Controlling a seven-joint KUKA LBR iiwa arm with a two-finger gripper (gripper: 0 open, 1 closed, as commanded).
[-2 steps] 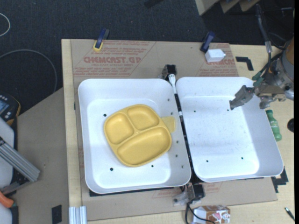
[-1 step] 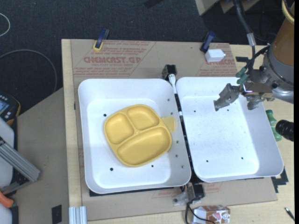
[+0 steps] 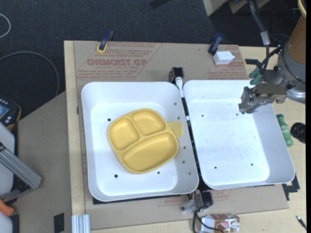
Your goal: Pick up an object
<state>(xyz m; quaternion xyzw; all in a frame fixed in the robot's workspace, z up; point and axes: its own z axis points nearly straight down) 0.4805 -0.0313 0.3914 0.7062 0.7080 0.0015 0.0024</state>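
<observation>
Gripper [image 3: 247, 106] hung over right bin [image 3: 233, 171], near its back right corner; finger state impossible to tell. Yellow tray [image 3: 142, 141] lay mid left bin [image 3: 97, 101]. Risk: closing on nothing, tray too far off.

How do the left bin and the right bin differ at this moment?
The left bin holds a yellow divided plate lying flat; the right bin shows just its speckled floor. The gripper hangs over the right bin's upper part, while nothing hangs over the left bin. Both are shallow, white, and sit side by side on the cardboard sheet.
</observation>
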